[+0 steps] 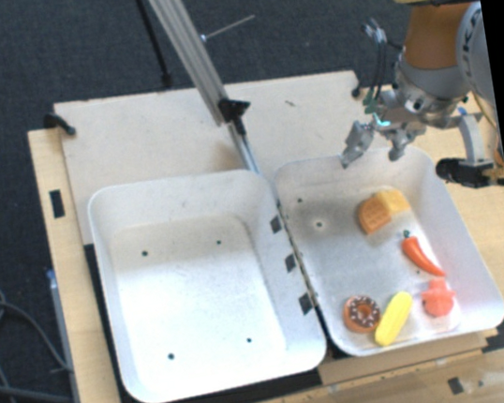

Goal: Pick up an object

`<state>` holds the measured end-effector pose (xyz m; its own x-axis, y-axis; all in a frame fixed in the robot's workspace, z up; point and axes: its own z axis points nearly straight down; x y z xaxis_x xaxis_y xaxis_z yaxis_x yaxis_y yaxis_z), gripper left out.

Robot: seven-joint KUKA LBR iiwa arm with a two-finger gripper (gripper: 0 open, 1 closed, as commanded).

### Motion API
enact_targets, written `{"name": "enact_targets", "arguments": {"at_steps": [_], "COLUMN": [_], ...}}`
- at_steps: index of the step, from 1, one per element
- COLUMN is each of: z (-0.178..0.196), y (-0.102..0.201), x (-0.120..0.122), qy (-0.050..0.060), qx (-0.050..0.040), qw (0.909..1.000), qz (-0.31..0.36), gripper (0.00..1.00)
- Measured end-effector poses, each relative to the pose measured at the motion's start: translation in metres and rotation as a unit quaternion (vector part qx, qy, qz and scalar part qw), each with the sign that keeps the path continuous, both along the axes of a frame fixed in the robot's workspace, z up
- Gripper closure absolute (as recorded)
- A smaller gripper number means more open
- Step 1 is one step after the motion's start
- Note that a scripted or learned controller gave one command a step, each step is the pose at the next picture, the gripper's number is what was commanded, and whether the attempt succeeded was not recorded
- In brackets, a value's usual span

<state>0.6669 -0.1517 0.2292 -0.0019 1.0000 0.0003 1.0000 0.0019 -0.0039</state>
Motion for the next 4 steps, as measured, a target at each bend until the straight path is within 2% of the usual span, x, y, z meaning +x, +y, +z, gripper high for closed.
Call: {"name": "enact_targets", "arguments": {"at_steps": [1, 2, 3, 4], "z": [0.003, -0.057, -0.117, -0.128], "y": [0.000, -0.007, 0.000, -0.001], "x": [0.001, 0.005, 0.004, 0.005], "qy": [-0.002, 0.000, 0.000, -0.002], "qx": [-0.0013, -0.0011, -0.0007, -0.0016], "qw": [1.0000, 1.0000, 1.0000, 1.0000], "qz": [0.001, -0.001, 0.002, 0.002], "gripper": [0.00, 0.00, 0.00, 0.00]}}
